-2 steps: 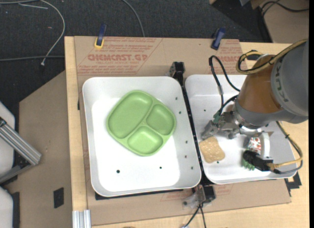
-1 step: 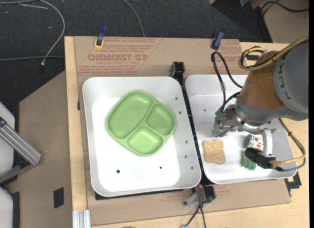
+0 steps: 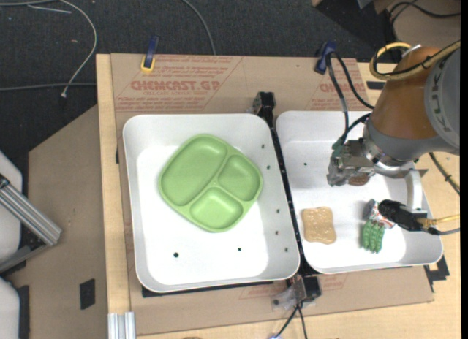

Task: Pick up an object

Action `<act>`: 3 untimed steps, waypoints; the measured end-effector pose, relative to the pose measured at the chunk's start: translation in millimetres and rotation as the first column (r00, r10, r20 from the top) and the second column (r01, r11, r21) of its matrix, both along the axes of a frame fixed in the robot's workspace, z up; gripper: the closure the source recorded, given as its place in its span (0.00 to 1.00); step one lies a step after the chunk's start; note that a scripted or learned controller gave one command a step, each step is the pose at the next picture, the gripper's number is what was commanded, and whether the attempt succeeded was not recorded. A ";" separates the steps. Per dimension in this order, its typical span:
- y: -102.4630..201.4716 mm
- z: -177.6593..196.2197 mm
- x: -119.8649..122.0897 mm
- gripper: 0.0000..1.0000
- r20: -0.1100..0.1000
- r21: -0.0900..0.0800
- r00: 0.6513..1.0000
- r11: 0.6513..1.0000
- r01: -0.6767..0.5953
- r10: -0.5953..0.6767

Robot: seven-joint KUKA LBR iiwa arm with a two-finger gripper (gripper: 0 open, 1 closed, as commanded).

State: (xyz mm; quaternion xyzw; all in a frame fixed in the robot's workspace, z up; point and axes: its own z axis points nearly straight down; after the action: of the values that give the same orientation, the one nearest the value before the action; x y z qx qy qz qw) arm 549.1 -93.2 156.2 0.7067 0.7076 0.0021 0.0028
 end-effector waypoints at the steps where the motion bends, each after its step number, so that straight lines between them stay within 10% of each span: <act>1: 2.1 63.1 6.6 1.00 0.000 0.000 1.000 1.000 0.000 0.000; 3: 54.5 86.4 -2.6 1.00 -0.011 0.004 1.000 1.000 -0.004 0.004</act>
State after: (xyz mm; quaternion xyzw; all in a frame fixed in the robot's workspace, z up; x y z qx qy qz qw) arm 546.5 -38.7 242.6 0.7053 0.7089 -0.0004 -0.0027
